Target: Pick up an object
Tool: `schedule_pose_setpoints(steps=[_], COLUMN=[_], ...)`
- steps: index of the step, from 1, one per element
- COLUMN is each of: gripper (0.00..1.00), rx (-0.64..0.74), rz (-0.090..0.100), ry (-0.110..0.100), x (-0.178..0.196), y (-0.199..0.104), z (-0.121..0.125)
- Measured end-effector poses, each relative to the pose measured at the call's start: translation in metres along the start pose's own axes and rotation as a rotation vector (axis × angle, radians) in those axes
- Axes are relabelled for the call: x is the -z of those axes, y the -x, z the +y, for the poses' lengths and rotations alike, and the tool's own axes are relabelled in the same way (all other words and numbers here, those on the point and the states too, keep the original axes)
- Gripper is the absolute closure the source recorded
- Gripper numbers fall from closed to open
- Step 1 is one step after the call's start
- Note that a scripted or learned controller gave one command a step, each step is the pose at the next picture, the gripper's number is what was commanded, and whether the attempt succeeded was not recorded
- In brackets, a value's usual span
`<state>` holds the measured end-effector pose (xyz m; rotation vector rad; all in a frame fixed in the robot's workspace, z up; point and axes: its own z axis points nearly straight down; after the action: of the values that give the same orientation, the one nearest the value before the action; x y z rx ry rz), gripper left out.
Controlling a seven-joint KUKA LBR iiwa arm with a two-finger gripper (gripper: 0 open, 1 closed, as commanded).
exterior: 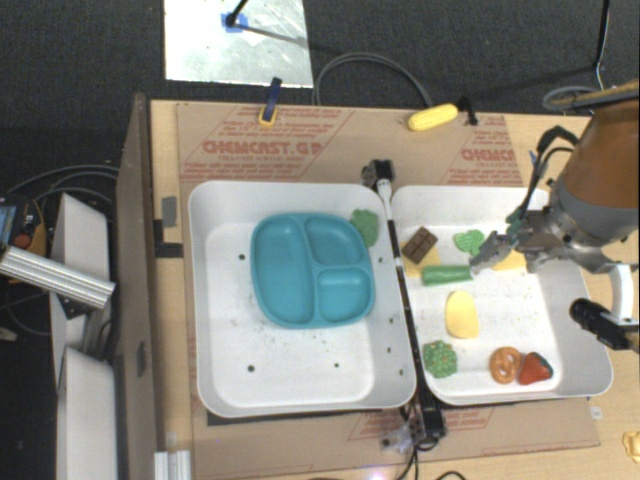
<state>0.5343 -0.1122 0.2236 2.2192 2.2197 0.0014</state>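
My gripper (492, 253) hangs over the upper middle of the right bin (580, 368), reaching in from the right. It is just right of a green cucumber-like stick (445, 276) and a green leafy piece (468, 239), with a yellow piece (512, 262) partly hidden under it. Nothing can be seen held in it. Also in this bin are a brown chocolate block (418, 244), a pale yellow lump (461, 314), a broccoli piece (439, 358), a pretzel (505, 364) and a red piece (536, 368).
The left bin (225, 368) holds a blue divided plate (310, 270) and a green piece (365, 226) at its upper right corner. A yellow banana-like object (432, 118) lies on the cardboard behind the bins. A black clip (378, 176) sits at the bins' shared rim.
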Motion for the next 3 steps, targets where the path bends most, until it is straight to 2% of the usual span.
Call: schedule_pose_setpoints(steps=[1,2,3], gripper=[0.00,0.00,1.00], rx=[0.000,0.000,0.001], rz=[0.002,0.003,0.001], ry=[-0.011,-0.005,0.000], x=[-0.115,-0.113,-0.102], y=[0.012,-0.007,-0.006], z=[0.001,-0.027,-0.024])
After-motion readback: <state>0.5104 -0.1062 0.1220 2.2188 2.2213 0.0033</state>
